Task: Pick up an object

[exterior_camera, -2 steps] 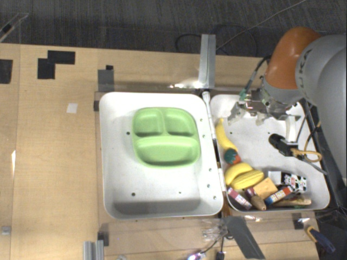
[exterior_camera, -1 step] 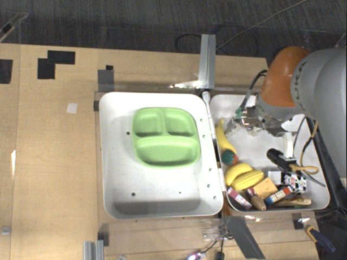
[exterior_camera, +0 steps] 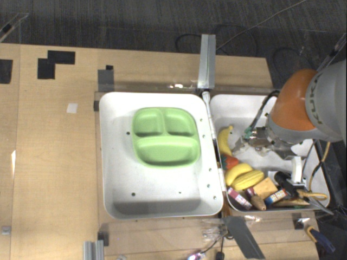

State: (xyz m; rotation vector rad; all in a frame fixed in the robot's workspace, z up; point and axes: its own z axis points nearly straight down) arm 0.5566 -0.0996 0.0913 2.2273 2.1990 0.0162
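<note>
Gripper (exterior_camera: pixel 250 138) seen at mid-right of frame above banana (exterior_camera: pixel 224 140); grip state can't be told. Banana judged light, smooth, curved; best taken across its middle.

arm: grey, orange band above wrist — enters from the right, bent downward | gripper (exterior_camera: pixel 250 138): low, at the arm's left end — wrist angled left | cables along wrist

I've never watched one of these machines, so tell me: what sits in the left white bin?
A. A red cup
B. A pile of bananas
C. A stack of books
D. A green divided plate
D: the green divided plate lies alone in the left bin, with three compartments showing.
</note>
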